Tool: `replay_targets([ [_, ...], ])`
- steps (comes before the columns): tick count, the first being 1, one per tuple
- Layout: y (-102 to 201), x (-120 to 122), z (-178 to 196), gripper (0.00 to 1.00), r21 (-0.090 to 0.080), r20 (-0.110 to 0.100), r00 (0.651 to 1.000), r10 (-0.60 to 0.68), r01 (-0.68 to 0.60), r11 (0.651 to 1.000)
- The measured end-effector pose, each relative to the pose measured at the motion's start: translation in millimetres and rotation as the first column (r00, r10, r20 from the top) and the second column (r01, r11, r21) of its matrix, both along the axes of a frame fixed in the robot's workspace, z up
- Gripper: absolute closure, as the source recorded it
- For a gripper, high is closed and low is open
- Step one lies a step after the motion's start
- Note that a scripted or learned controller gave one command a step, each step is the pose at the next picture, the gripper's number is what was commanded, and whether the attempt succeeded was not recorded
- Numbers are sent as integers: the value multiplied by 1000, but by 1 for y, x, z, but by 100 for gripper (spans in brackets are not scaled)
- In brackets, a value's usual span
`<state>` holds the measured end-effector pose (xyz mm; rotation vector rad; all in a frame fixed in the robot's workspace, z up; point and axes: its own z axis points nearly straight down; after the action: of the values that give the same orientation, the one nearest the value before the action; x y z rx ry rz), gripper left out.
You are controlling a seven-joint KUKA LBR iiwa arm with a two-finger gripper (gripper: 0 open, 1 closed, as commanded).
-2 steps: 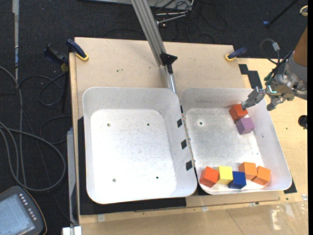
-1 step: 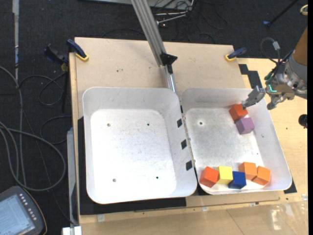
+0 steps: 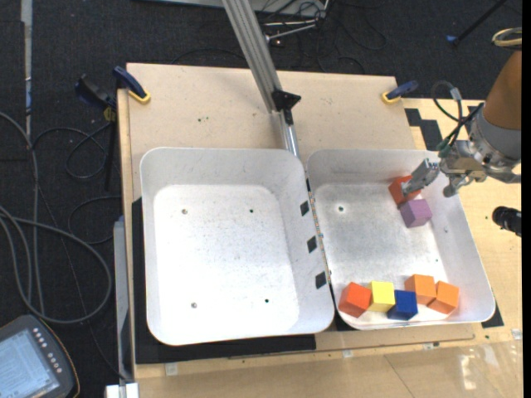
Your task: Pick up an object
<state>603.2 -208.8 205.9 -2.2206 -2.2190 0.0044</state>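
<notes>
Where my gripper (image 3: pixel 435 181) hangs: over the right bin (image 3: pixel 465 222), fingers spread.
Purple cube (image 3: pixel 416 212): tilted, no long axis.
Red block (image 3: pixel 401 190): partly hidden by my finger.

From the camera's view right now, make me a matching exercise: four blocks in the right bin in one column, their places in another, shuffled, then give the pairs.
Things:
1. purple block
2. yellow block
3. blue block
4. red block

Places:
A. near edge, between an orange block and the blue one
B. under the gripper, upper right of the bin
C. just below the red one, apart from the row
D. near edge, right of the yellow one

Pairs: 1-C, 2-A, 3-D, 4-B
</notes>
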Motion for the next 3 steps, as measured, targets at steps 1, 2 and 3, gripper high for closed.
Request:
replay_targets([
  [1,6,-4,-63,0,2,-3,1000,1,-1,1000],
  [2,3,2,-82,0,-8,26,1000,1,0,1000],
  [3,3,3,-74,100,-11,29,1000,1,-1,1000],
])
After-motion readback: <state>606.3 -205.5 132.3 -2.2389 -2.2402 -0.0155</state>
